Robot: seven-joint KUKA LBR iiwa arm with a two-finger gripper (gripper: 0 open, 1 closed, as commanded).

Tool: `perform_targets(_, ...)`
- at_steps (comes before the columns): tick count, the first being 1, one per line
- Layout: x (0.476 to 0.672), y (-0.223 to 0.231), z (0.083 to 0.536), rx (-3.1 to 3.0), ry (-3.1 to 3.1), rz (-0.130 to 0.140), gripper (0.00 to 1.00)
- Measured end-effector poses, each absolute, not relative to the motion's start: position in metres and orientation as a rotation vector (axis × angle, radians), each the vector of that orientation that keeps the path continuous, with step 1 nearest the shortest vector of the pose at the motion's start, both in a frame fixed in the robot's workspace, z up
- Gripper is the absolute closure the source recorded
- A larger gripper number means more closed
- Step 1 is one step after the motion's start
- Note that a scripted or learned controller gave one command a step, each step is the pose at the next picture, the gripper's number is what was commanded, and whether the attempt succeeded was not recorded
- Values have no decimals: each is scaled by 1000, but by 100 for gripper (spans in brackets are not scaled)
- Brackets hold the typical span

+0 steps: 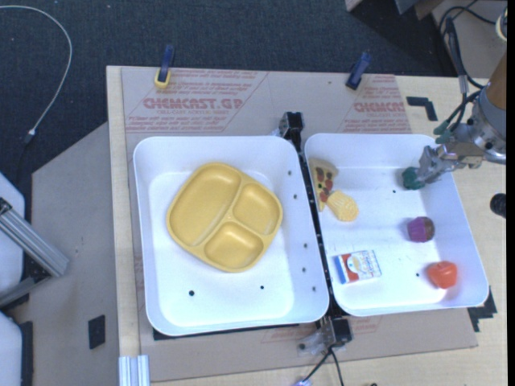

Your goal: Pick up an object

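The right bin [386, 302] holds several small things. A teal-green object [411, 180] lies near its far right side. My gripper [429, 169] reaches in from the right and sits right against that teal-green object, partly covering it. Further forward lie a purple object [420, 229] and an orange-red object [442, 274]. A white, blue and red carton [356, 265] rests near the bin's front left. A toy pizza slice [324, 180] and a yellow round piece [344, 207] sit by the bin's left wall.
The left bin [161, 296] carries a yellow divided plate [225, 215]. A black clamp [291, 124] sits between the bins at the back. Blue clips [358, 70] hold the cardboard base at the far edge. Cables hang at the upper right.
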State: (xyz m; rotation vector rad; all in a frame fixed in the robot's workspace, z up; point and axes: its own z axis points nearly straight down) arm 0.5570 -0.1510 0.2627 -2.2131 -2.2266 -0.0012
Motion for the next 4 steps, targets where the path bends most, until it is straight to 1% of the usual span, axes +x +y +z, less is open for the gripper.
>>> perform_targets(1,559,-97,267,-2214,-2226,-1,100)
perform_targets(2,553,-42,254,-2212,-2225,1,100)
perform_targets(3,557,15,255,-2215,-2228,-2,100)
perform_targets(4,568,75,243,-2216,-2228,-2,100)
